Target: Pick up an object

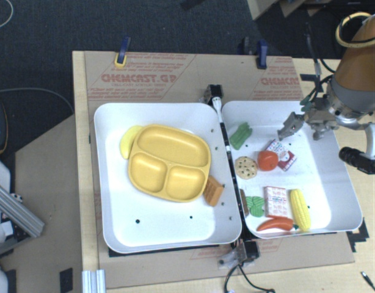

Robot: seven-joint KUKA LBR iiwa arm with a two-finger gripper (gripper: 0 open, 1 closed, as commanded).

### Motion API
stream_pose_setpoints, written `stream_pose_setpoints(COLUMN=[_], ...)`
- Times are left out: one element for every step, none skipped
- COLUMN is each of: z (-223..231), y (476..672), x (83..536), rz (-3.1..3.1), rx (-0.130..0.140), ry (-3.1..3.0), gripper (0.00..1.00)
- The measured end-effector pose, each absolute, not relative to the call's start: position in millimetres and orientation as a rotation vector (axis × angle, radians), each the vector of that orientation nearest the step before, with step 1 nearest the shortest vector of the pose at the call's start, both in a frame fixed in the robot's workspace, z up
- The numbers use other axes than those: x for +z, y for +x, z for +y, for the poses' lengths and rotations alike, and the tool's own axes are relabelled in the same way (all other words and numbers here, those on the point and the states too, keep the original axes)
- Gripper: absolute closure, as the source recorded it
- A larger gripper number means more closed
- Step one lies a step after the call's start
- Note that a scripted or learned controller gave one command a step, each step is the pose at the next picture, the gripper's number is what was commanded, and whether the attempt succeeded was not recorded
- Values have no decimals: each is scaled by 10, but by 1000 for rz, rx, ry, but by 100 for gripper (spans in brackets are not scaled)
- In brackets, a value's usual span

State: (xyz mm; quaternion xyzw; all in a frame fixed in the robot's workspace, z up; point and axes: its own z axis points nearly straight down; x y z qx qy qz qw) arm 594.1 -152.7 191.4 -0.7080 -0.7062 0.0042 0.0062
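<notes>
The tool (295,126) hangs over the far part of the right bin (343,182), reaching in from that bin's right edge, with the orange-banded arm (358,66) above it. Nothing sits between its fingers; they look parted and released, though they are small and dark against the white.

The nearest things to it lie toward the bin's near edge and slightly toward the divider between the bins: a red tomato-like piece (267,160) and, touching it, a small red-and-white packet (284,156). Those two sit just beside the tool, so my guess is a short drop toward the near side would meet them first. The green piece (240,135) lies further toward the divider, its long axis slanting from the far edge toward the divider. The round cookie (245,167) sits near the divider, beside the tomato piece.

Along the near edge of the right bin, well apart from the tool, are a green leafy piece (256,206), a pink-printed packet (277,201), a corn cob (300,208) lying lengthwise from far to near, and a red sausage-like piece (275,224).

The left bin (114,182) carries a yellow divided tray (168,162) with a brown block (213,192) at its corner nearest the divider.

On the worktop's (83,163) board, red print reads "CHEMCAST GP" (138,77) beyond the left bin, repeated partly beyond the right. The packets' printing is too small to read.
</notes>
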Motion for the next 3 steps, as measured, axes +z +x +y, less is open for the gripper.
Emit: stream_pose_setpoints(z=[-1526, -1533, -1522], y=[5974, 5954, 5940], x=[1989, 1353, 816], rz=[-2221, -2217, -2217], rx=[0, 5, 5], ry=[-2221, -2218, -2217], gripper=[0, 0, 0])
